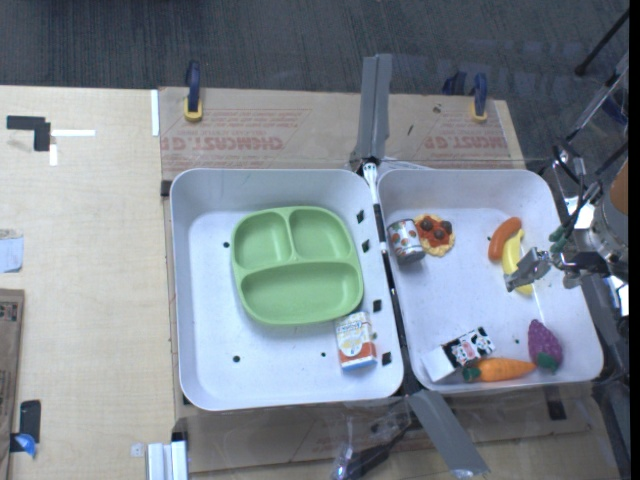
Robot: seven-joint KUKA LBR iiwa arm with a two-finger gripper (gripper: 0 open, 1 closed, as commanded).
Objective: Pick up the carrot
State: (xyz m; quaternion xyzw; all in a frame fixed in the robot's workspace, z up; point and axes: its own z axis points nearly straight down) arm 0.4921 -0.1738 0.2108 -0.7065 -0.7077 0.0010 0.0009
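Orange and long, the carrot (503, 370) had a small green top at its left end, and it lay flat on its side. You could see it in the right bin (440, 298), close to that bin's near edge and toward the near right corner. Its green end touched a little black-and-white carton (458, 354). A purple bunch of grapes (545, 345) sat just beside its pointed end, next to the bin's right wall.

Your gripper (524, 271) hung over the right side of the same bin, further from the near edge than the carrot. The carrot was well apart from it, and nothing was between the fingers. The fingers looked a bit apart, but they were small and blurry, so you could not tell for sure if the hand was open or closed.

Just beside the gripper, toward the far edge, lay an orange thing (504, 237) and a yellow banana (513, 259). A small can (404, 239) and a tiny pizza (436, 234) sat near the far left corner of that bin.

In the left bin (200, 298) was a green plate (297, 264) with three parts. A small juice box (355, 341) stood by its near right corner.
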